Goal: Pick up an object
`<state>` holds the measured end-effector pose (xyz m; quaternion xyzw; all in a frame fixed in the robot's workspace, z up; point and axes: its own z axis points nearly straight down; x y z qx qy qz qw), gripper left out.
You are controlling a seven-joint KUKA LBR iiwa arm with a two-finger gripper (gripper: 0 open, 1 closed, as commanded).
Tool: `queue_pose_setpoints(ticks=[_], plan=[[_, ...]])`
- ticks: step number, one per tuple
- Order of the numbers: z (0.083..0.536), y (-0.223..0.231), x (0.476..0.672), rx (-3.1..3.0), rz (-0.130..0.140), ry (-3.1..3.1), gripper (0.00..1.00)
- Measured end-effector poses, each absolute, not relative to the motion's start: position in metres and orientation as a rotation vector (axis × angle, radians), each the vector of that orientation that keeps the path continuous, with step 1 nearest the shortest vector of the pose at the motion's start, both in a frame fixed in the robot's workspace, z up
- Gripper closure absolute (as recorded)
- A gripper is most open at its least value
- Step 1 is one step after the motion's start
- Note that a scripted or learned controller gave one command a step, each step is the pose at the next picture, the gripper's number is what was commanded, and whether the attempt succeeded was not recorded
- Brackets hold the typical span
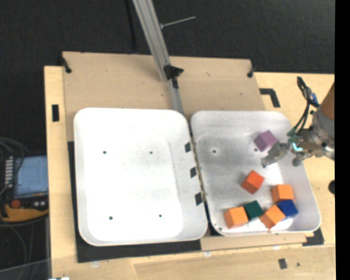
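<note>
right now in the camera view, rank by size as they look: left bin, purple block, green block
1. left bin, by far the largest
2. purple block
3. green block, partly hidden by neighbouring blocks, so its true size against the purple one is unsure

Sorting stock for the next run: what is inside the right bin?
The right bin holds a purple block, four orange blocks, a green block and a blue block. The tool may cover more.
</note>
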<state>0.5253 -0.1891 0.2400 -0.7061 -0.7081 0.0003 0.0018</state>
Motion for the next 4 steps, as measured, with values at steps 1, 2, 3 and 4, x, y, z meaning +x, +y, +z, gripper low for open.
queue_pose_setpoints(ticks=[1,2,3,4], plan=[[0.242,-0.189,0.526,-2.219,-0.003,-2.224,0.0],[0.18,-0.187,0.53,-2.222,0.006,-2.217,0.0],[0.122,-0.186,0.537,-2.226,0.006,-2.214,0.0],[0.1,-0.187,0.54,-2.229,-0.006,-2.221,0.0]])
